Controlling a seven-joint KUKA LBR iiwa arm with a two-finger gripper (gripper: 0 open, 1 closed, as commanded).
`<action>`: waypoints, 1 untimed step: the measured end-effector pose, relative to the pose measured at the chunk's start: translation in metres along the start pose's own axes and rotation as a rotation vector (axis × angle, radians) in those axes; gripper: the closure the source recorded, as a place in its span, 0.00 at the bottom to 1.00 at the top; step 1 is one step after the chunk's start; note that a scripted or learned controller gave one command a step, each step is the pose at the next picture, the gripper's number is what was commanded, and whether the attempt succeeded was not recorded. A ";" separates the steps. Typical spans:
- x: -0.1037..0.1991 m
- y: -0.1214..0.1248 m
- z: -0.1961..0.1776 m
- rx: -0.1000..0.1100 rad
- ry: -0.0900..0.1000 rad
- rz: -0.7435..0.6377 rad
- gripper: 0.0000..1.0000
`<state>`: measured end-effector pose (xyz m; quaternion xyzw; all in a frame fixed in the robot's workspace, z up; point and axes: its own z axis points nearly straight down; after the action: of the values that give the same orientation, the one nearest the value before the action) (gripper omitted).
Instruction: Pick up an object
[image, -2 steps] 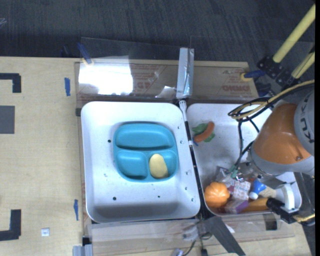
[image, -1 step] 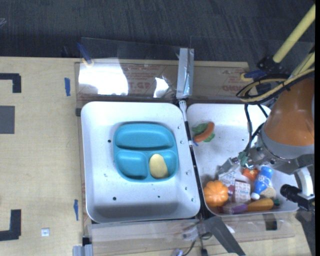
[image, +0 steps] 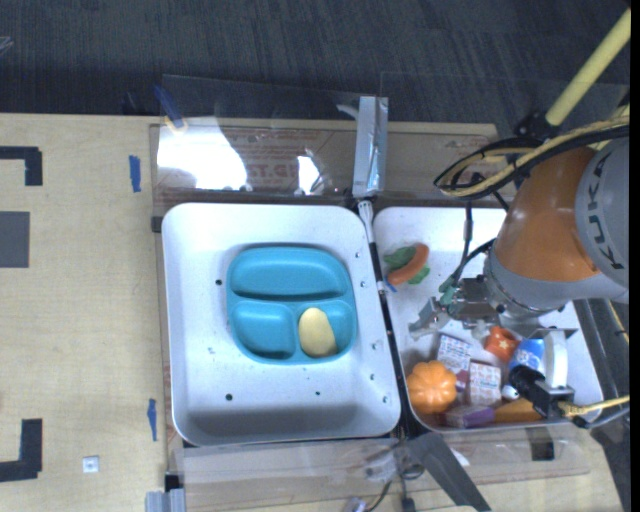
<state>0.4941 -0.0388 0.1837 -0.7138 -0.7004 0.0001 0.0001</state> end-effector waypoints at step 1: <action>-0.068 0.003 0.096 -0.007 0.000 0.123 0.00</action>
<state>0.4957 -0.1071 0.0878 -0.7556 -0.6550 -0.0022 -0.0023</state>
